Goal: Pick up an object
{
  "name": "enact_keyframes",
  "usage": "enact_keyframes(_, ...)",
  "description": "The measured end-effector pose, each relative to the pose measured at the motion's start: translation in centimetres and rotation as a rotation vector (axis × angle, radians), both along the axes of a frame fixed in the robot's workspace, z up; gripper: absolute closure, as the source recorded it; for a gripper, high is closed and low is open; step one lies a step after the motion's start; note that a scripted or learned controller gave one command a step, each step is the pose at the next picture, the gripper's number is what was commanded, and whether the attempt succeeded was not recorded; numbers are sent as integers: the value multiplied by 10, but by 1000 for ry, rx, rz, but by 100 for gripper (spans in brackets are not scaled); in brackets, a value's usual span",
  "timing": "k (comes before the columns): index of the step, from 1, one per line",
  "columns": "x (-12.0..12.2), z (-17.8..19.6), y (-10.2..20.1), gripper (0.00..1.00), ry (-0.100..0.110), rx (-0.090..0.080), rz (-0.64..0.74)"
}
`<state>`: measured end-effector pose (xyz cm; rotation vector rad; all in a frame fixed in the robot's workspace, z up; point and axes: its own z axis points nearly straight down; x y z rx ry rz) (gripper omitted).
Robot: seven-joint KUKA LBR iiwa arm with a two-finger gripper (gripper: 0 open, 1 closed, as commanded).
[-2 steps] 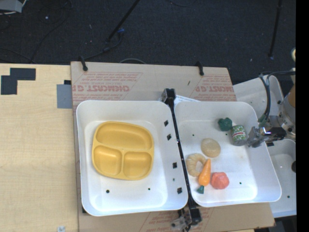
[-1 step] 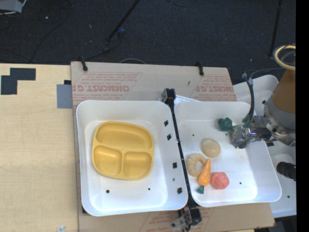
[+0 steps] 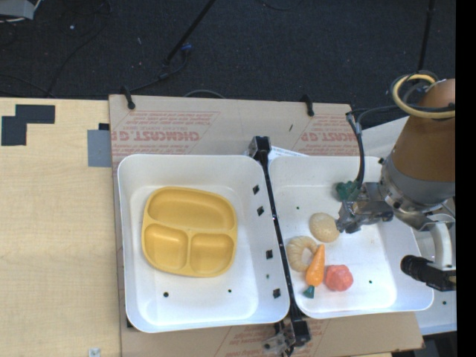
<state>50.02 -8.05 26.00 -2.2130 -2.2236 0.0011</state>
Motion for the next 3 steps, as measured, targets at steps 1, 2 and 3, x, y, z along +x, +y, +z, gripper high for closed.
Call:
enact_keyframes(1,-8,2,54,100,1,0,0)
enact_keyframes(2,-8,-12,115,100,3,-1,0)
enact_keyframes(3,-6,-12,171,100,1,-2,1)
